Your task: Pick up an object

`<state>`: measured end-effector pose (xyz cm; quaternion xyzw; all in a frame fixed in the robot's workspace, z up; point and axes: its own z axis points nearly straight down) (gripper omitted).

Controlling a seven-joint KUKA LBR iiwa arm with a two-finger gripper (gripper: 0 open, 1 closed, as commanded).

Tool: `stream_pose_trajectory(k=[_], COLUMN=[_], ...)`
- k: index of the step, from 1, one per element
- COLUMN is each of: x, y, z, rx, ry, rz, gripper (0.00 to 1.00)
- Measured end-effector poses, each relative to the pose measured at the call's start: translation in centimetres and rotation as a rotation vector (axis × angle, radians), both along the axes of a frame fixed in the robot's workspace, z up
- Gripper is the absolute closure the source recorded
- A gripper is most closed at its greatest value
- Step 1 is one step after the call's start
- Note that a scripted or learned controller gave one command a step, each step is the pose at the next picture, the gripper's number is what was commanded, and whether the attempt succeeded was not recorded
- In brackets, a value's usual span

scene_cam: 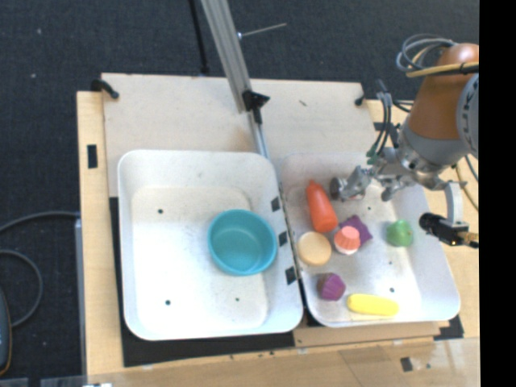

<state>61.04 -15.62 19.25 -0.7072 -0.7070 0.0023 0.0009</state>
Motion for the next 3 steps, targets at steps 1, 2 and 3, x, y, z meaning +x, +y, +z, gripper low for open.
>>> stream_pose_trajectory(k=[1,2,3], x=[-0.7,-0.8,-0.6], y=[-0.8,-1.0,-1.1], z=[-5.4,-9.3,-8.0], rx=[0.000,-0.001,0.000], ry=[-0.002,-0.003,-0.009], rz=[-0.001,-0.002,-0.006], gripper=[0.00,0.00,1.00])
